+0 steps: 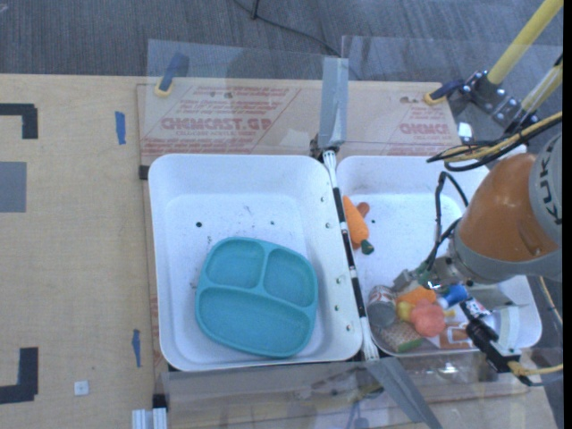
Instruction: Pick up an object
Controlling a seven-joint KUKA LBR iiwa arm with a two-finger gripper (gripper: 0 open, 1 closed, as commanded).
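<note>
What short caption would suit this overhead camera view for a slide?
Robot arm reaches over right bin of toys near a carrot; teal divided plate in left bin.

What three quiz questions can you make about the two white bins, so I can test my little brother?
1. True or false: the blue divided plate lies in the left bin.
2. Which bin holds the toy carrot? A) left bin B) right bin C) neither
3. Fill in: the tool on the arm hovers over a pile of small toys at the ____ end of the right bin, the end closest to the camera.

Key: 1 true; 2 B; 3 near
</note>
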